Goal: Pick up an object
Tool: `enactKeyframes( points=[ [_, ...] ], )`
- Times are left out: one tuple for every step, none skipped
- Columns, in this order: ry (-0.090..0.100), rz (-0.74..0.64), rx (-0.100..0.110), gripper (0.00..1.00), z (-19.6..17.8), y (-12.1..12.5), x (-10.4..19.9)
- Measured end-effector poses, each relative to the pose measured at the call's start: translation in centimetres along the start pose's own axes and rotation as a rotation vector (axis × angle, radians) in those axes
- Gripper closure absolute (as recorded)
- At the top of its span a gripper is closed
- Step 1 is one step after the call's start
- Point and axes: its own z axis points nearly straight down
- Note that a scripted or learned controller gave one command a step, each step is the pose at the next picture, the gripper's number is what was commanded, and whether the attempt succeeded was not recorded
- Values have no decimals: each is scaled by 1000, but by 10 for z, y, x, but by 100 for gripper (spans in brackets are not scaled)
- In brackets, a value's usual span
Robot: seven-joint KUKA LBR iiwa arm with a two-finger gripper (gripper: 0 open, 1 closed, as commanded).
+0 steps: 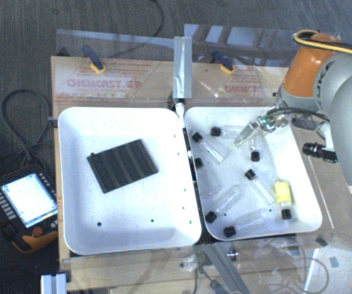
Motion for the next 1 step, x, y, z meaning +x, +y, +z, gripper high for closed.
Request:
enactKeyframes(
  points=[
    [-4, -1, 8, 100, -4, -3, -2]
  ],
)
